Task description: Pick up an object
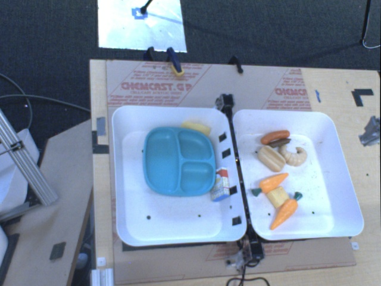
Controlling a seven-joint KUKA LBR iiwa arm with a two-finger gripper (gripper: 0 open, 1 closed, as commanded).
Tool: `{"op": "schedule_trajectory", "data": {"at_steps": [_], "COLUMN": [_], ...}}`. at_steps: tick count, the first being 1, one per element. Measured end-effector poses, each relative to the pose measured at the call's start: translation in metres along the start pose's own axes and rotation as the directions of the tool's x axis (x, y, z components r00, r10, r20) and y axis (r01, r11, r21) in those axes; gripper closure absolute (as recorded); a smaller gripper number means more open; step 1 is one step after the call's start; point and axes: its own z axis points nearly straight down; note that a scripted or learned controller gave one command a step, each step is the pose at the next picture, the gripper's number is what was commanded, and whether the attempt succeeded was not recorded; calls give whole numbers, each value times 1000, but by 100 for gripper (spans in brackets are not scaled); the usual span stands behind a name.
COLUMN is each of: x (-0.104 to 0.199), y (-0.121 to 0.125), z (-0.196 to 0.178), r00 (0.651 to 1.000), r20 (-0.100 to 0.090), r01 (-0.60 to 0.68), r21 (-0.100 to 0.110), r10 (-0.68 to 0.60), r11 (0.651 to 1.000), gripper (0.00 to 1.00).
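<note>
The right bin [342, 159] holds toy food. An orange-red sausage [275, 137] lies at the back, with a tan bread roll [271, 158] and a cream curled shrimp [295, 155] just in front of it. Nearer the front lie an orange carrot [274, 182], a pale yellow piece [277, 196] and a second carrot [284, 213]. In the left bin [128, 219] sits a blue divided plate [178, 161] with a yellow piece [196, 127] behind it and a small red-white-blue pack [221, 185] at its right corner. A small grey tip of my gripper [370, 131] pokes in at the right edge, outside the bins.
A black-clipped divider [231, 159] separates the two bins. They rest on a brown board [178, 85] on the wooden bench. A blue and yellow clamp [174, 61] stands at the board's back edge. Metal framing [24, 165] rises at the far left.
</note>
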Motion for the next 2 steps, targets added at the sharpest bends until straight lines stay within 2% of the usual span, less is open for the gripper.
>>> {"op": "schedule_trajectory", "data": {"at_steps": [2], "x": [19], "y": [0], "z": [4], "r00": [1000], "r20": [0], "r01": [0], "r21": [2], "r10": [0], "r11": [1000], "gripper": [100]}}
